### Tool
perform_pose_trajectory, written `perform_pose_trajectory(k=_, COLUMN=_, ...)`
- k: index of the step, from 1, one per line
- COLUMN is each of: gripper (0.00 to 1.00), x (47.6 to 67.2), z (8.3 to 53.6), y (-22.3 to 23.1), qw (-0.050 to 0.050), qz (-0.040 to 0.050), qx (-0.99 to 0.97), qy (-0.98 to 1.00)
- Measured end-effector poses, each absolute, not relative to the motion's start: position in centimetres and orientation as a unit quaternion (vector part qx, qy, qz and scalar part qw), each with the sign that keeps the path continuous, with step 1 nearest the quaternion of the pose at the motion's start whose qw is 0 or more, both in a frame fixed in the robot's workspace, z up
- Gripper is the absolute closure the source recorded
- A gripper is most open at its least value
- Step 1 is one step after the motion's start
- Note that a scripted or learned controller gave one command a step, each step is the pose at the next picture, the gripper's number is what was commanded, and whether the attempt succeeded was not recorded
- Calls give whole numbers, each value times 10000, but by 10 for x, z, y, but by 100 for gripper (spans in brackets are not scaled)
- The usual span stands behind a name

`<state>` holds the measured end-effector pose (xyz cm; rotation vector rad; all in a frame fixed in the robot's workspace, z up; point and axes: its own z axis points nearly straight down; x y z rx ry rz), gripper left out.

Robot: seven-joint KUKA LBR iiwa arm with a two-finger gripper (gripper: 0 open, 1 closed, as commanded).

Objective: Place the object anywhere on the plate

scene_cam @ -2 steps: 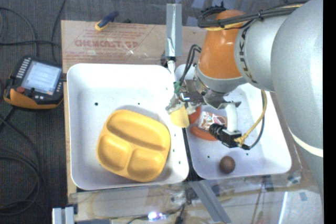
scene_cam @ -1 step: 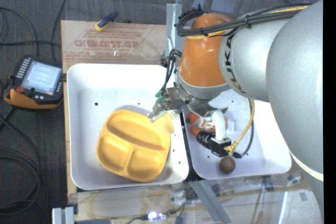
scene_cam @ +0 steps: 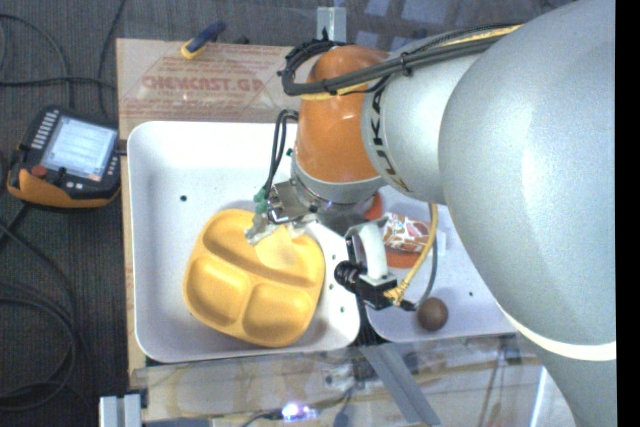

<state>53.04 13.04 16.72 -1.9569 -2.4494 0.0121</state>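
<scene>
Camera view: gripper (scene_cam: 262, 225) low over the yellow plate (scene_cam: 255, 287) in the left bin (scene_cam: 160, 175).

The sectioned plate lies flat near the left bin's front right corner, and the gripper sits at the plate's upper edge. The slant hides whether it is parted or pressed together, and nothing can be seen held in it. In the right bin (scene_cam: 470, 323) lie a brown ball (scene_cam: 432, 314) and, beside the arm, a red-orange thing (scene_cam: 405, 235) partly hidden. A blue-and-yellow tool (scene_cam: 203, 38) rests on the desk (scene_cam: 200, 85) behind the bins.

arm (scene_cam: 520, 165): pale grey, smooth, rounded | band (scene_cam: 335, 130): glossy orange | lettering (scene_cam: 383, 127): black, 3 o'clock of band | cables (scene_cam: 300, 67): black, looped at band's 12 o'clock | gripper (scene_cam: 264, 221): silver metal, band's 7 o'clock
</scene>
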Motion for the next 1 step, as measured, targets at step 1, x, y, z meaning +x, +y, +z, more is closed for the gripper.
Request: perform_pose_trajectory(k=1, gripper=0, x=530, z=167, y=131, qw=35, qz=35, qx=-6241, qy=-7813)
